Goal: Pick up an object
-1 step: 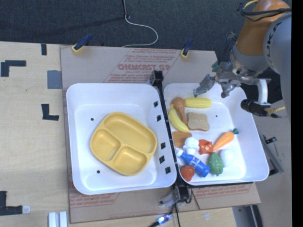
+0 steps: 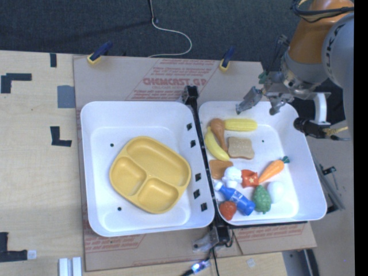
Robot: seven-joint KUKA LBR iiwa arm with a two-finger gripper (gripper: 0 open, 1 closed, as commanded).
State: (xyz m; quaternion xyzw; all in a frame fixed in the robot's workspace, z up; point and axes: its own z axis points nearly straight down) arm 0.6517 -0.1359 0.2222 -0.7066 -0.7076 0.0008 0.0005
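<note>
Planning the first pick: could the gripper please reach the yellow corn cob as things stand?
Probably yes: the gripper hangs open just above the yellow corn cob, which lies uncovered at the right white bin's far end.

Bright, even overhead light; soft shadows; slightly soft focus, perhaps compression.

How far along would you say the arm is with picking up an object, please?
Nothing is picked yet. The gripper hangs open above the right bin's far rim, holding nothing. The corn cob, banana and carrot lie in the bin. Descending, closing and lifting remain.
</note>
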